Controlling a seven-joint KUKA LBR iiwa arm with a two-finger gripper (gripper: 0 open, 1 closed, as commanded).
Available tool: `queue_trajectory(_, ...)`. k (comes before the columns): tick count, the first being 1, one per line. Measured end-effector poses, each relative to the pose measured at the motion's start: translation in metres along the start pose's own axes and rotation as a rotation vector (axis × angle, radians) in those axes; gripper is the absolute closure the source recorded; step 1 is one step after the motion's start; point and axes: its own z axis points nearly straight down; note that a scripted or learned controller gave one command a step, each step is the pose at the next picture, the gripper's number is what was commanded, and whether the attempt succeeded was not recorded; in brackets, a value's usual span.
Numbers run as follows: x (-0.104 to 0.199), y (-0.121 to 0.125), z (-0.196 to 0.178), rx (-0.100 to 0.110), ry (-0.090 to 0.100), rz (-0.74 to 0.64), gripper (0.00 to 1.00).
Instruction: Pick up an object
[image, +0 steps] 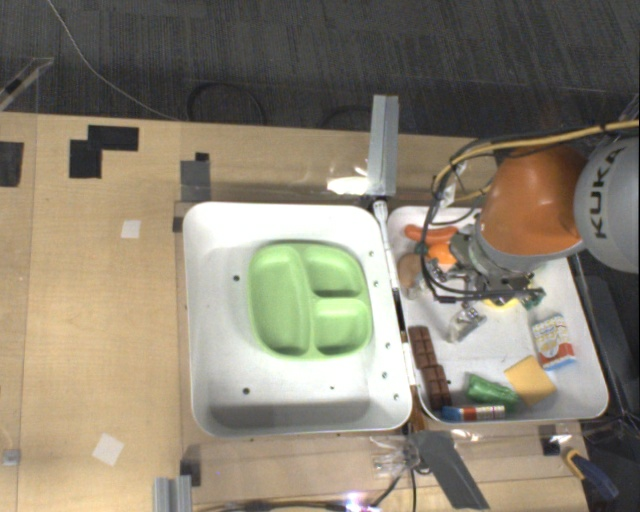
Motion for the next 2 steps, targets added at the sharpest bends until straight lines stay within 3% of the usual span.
queue_trajectory(1,-0.005,-0.002,-0.015,0.009,-0.017,0.001,1.00)
queue_trajectory(2,-0.060,-0.032,-0.099,0.000,-0.003,-0.186,1.00)
